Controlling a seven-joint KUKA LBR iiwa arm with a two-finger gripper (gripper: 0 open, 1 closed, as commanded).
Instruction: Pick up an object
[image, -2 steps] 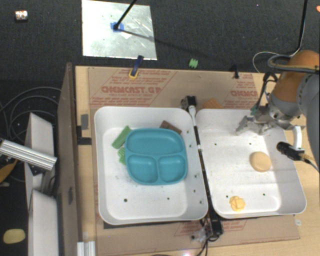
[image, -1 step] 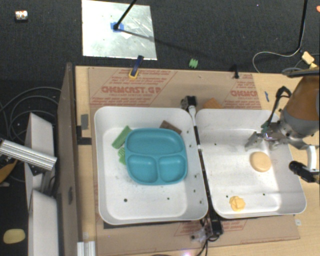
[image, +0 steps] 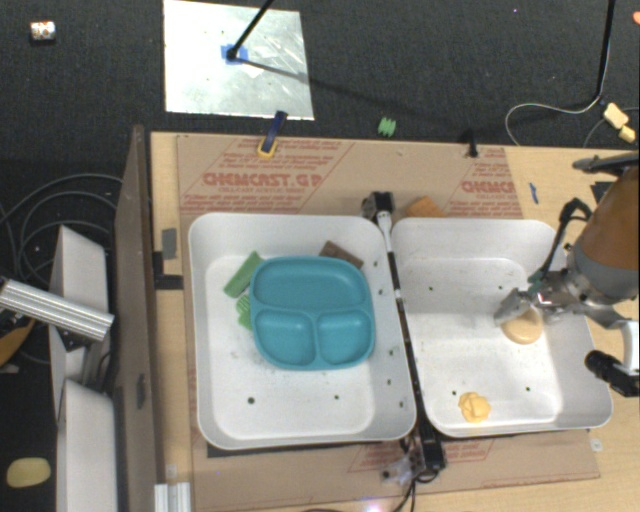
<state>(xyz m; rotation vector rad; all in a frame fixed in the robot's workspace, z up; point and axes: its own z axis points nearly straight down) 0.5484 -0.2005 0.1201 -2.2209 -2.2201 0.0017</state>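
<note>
Reaching into the right bin (image: 440, 330) from the right, the gripper (image: 522, 306) sits low over a pale beige lump (image: 521, 329), touching or just above its top; whether anything is clamped, cannot tell. A good pick likely needs the tool centred on that lump before lifting straight up, since it looks rounded and could slip out. A yellow lump (image: 474, 406) lies nearer that bin's front wall, well apart.
</note>
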